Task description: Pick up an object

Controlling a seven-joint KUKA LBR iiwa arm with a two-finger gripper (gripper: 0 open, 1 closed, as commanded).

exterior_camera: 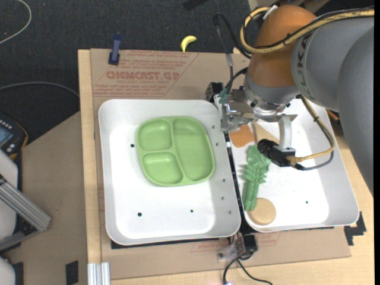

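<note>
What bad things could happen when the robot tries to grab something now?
The tool hangs right over the rim between the two bins, so it might bump the right bin wall instead of reaching a toy.

The orange piece, green spiky toy and tan round piece crowd that same edge, so it may push them or slip off them.

The black cable hangs low and could snag the green toy.

You get bright, even overhead light; the left bin glares white, shadows lie soft beneath the arm, the picture is slightly grainy, and its dark corners lose detail.
</note>
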